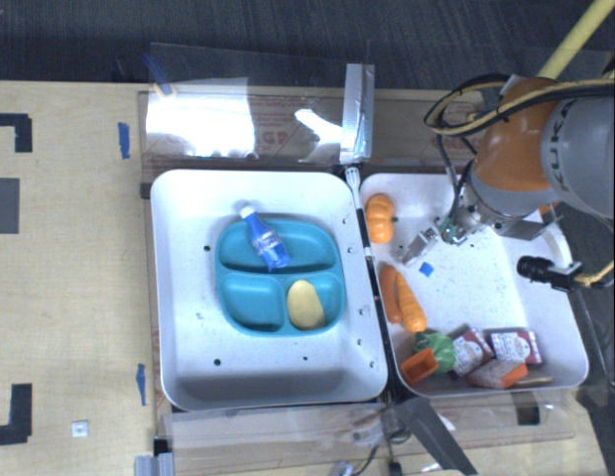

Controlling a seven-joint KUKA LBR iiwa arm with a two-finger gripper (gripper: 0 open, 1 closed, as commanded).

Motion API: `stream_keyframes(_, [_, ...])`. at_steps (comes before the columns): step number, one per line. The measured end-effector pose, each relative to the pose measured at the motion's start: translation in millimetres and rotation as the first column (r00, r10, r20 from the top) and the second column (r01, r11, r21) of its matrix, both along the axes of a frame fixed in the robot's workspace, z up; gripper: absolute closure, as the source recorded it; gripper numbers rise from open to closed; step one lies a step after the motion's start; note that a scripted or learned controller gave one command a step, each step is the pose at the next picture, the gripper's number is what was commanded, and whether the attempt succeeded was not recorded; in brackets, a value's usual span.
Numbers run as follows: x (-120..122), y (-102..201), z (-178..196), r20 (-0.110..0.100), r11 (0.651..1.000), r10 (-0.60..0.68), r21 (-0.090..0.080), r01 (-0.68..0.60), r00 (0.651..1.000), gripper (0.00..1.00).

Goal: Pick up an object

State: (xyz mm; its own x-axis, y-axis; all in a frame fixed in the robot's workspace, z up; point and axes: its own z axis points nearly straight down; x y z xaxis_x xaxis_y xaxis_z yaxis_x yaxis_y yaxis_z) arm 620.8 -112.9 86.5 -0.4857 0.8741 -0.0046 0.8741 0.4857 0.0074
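Note:
My gripper (423,246) hangs over the upper middle of the right bin (546,315), below the grey arm with its orange band (511,152). A small blue piece (425,269) lies on the bin floor just beneath it. An orange round fruit (380,217) sits left of the gripper by the bin's wall. Lower left of the gripper lies a carrot (404,300). Along the bin's front edge are a green and orange toy (429,355) and red packets (496,353).
The left bin (188,345) holds a blue divided plate (233,300) with a small blue bottle (266,241) and a yellow oval fruit (306,304) in it. A black knob (542,270) sticks in over the right bin's right side. Cables (456,107) loop behind the arm.

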Motion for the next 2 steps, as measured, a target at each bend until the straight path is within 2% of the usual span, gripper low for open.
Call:
stream_keyframes(1, [2.2, -1.0, 10.9, 0.007, 1.0, -0.003, 0.0, 0.003, 1.0, 1.0])
stream_keyframes(2, [1.7, -1.0, 10.0, 0.006, 1.0, -0.003, 0.0, 0.003, 1.0, 0.0])
